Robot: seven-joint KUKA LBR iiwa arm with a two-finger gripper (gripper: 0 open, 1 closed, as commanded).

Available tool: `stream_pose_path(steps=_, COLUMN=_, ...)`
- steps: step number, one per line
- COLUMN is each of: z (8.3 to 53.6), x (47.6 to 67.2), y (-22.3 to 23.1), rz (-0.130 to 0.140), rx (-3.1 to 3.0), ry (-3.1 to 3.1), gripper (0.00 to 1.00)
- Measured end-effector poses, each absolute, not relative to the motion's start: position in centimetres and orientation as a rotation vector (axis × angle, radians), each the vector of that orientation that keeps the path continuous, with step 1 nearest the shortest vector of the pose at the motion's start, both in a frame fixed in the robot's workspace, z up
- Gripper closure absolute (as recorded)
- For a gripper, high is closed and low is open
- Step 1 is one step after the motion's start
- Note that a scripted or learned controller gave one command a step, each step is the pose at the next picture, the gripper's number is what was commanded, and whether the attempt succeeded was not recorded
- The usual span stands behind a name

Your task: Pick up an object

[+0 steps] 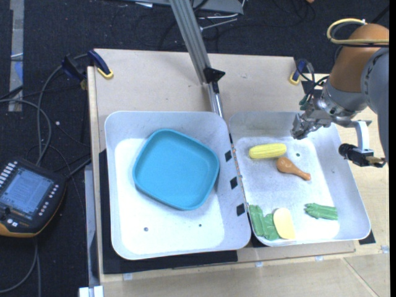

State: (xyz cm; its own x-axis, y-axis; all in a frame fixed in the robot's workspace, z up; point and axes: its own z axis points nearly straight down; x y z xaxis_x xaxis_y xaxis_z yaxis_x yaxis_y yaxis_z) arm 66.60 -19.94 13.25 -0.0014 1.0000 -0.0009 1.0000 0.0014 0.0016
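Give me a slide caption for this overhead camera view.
Gripper above the right bin near a corn cob; blue plate in the left bin.

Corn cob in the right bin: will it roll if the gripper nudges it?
Probably. The corn cob looks rounded, lying on its side on the bin floor, so it may roll sideways. Its smooth, plastic-looking surface could slip between fingers.
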Motion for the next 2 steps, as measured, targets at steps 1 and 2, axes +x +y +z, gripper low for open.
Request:
stream_pose_path(steps=1, z=17.5, x=66.6, y=-20.1, rz=0.003, rx=2.219, ry=2.219, gripper=1.00)
stream_pose_path(steps=2, z=22.8, x=66.7, y=-20.1, rz=0.004, rx=2.218, ry=2.219, gripper=1.00)
